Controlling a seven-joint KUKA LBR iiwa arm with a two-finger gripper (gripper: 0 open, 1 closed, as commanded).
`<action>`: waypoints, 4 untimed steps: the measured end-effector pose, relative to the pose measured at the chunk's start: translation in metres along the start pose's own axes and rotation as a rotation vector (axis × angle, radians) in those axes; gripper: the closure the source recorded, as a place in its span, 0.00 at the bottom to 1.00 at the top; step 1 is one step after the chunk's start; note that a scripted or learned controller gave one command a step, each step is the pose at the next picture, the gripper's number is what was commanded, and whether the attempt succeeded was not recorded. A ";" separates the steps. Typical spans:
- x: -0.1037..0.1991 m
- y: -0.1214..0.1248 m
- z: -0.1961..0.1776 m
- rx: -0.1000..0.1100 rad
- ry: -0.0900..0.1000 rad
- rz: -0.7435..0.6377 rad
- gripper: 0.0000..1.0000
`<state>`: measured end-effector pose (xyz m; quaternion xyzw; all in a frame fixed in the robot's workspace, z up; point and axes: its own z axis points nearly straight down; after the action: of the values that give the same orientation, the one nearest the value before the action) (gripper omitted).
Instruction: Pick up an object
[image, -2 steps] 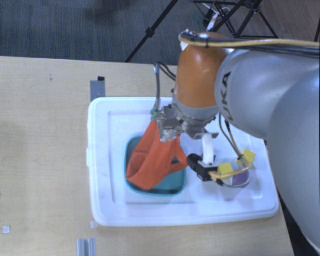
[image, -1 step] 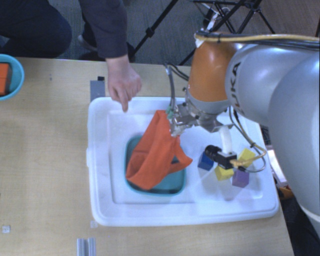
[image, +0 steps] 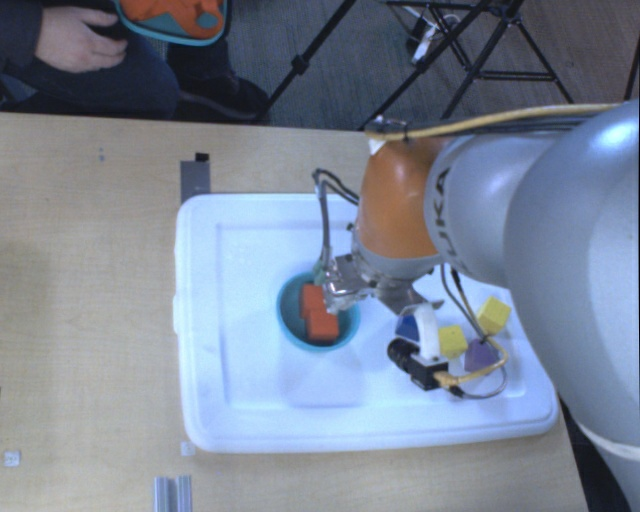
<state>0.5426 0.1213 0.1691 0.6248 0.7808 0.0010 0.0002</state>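
A white bin (image: 200, 330) sits on the tan desk (image: 80, 300); beyond the desk stand black tripod legs (image: 470, 50) and a seated person (image: 70, 45).

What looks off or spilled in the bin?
Nothing spilled or damaged. The orange blocks sit inside the blue bowl, which stands upright in the white bin. The yellow blocks and other small pieces lie loose near the bin's right side.

Dark letters run down the grey arm (image: 520, 215) just beside its orange band (image: 395, 210). They look like part of the maker's name, yet the slant cuts them off, so they cannot be read.
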 end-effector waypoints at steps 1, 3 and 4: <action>-0.004 -0.041 -0.015 0.001 0.000 0.742 1.00; 0.001 0.098 -0.052 -0.003 0.004 1.582 1.00; -0.053 0.069 -0.146 -0.007 0.002 1.498 1.00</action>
<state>0.6214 0.0841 0.3151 0.9892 0.1466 0.0038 0.0005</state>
